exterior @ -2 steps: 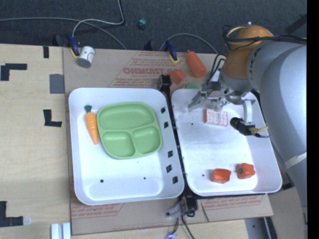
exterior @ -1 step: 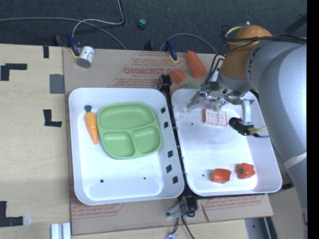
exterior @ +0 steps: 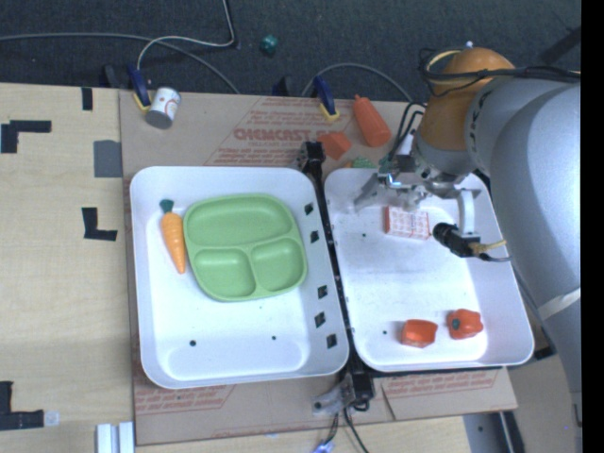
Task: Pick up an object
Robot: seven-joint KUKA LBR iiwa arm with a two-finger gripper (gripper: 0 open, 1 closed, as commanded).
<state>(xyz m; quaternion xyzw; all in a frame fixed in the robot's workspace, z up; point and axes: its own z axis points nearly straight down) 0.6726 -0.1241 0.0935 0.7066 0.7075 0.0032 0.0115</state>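
Camera view: the wooden bench (exterior: 66,281), marked with black tape, carries a cardboard sheet (exterior: 255,140) under two white bins, with dark carpet (exterior: 94,8) and cables beyond its far edge. Left bin (exterior: 226,352): green divided plate (exterior: 245,245) at centre, toy carrot (exterior: 173,238) just beside it toward the left wall. Right bin (exterior: 425,300): red-and-white packet (exterior: 408,222) near the far edge, two orange-red pieces (exterior: 440,328) by the near edge; gripper (exterior: 404,179) over the far end just above the packet, finger state cannot be told.
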